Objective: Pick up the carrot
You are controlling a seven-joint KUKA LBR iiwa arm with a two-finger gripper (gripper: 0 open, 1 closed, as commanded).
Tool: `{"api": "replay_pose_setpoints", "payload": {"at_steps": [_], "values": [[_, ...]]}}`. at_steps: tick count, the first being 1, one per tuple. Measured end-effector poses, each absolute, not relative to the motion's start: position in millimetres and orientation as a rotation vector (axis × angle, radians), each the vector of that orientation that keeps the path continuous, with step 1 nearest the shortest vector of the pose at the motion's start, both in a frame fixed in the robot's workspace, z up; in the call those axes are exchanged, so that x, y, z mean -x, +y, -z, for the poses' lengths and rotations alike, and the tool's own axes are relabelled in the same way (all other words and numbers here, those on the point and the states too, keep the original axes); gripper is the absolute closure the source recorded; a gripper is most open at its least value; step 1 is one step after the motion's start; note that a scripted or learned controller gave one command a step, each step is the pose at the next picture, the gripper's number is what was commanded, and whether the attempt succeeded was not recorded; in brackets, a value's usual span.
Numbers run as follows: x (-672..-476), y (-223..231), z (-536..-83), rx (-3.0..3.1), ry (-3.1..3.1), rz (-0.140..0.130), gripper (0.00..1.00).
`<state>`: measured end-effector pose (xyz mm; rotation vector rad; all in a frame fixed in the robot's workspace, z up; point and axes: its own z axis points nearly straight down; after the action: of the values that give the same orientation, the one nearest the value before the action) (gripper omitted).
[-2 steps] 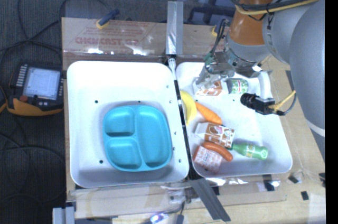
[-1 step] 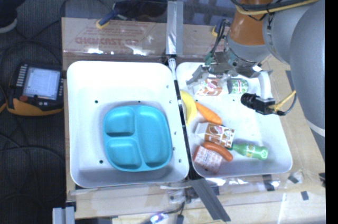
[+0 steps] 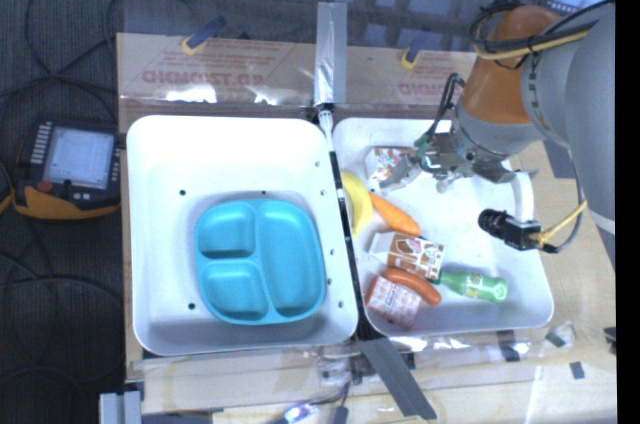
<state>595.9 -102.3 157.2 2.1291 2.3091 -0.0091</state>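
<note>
Hovering up and right of the tapered orange carrot, the two-finger hand holds nothing; whether its fingers are spread I cannot tell. Just left of the carrot lies a curved yellow banana, both in the right shallow white bin.

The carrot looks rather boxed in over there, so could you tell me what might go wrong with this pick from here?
1. The carrot lies against the banana and close to a small carton, so the tool might nudge or catch a neighbour.
2. The tool hangs above and right of the carrot, beside a crumpled wrapper; a straight descent would probably miss.
3. The carrot lies diagonally, so a misaligned tool could slip off.
</note>
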Motion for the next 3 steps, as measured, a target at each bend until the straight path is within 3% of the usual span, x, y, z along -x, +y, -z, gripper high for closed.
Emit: {"api": "replay_pose_setpoints", "payload": {"at_steps": [1,2,3], "values": [[-596.1,-102,-158,-2.129,2.309,0.009,0.0],[-590.0,-105,-89,-1.966,2.438,-0.001,0.0],[-591.6,-158,-89,-1.889,2.496,-0.004,0.0]]}}
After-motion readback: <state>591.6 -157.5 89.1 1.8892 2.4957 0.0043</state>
